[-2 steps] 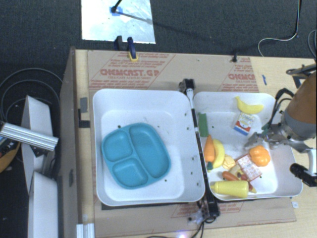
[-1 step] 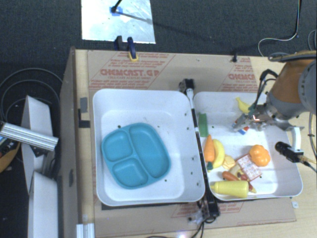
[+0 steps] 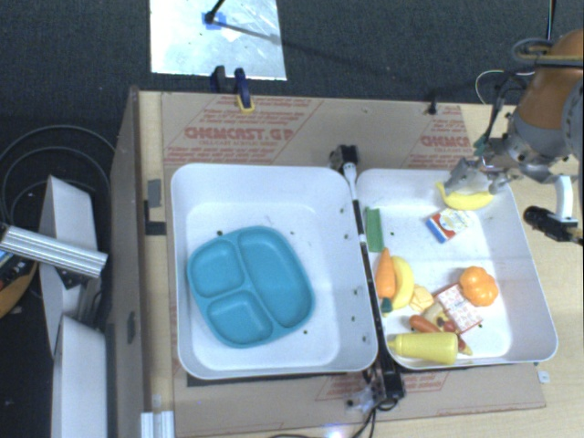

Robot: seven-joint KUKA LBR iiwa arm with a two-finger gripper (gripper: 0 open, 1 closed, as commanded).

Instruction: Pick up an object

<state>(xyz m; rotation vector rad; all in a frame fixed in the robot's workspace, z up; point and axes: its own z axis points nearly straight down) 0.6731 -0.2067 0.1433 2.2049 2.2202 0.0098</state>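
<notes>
Over the right bin's (image 3: 538,331) far edge my gripper (image 3: 482,173) sits on the banana (image 3: 465,199); finger state unclear. I'd centre on its middle, then lift slowly.

- 2 bins side by side; gripper (image 3: 481,173) sits over the far edge of the right bin (image 3: 534,272), banana (image 3: 466,198) just beneath it, touching or nearly.
- Small carton (image 3: 444,224) just nearside of gripper, slightly left.
- Round fruit (image 3: 478,285) and flat packet (image 3: 458,307) further nearside of gripper.
- Carrot (image 3: 387,274) nearside-left, by the divider.
- Bottle (image 3: 425,345) lying at the nearest wall.
- Left bin (image 3: 196,199) well left of gripper; divided tray (image 3: 249,284) inside it.
</notes>
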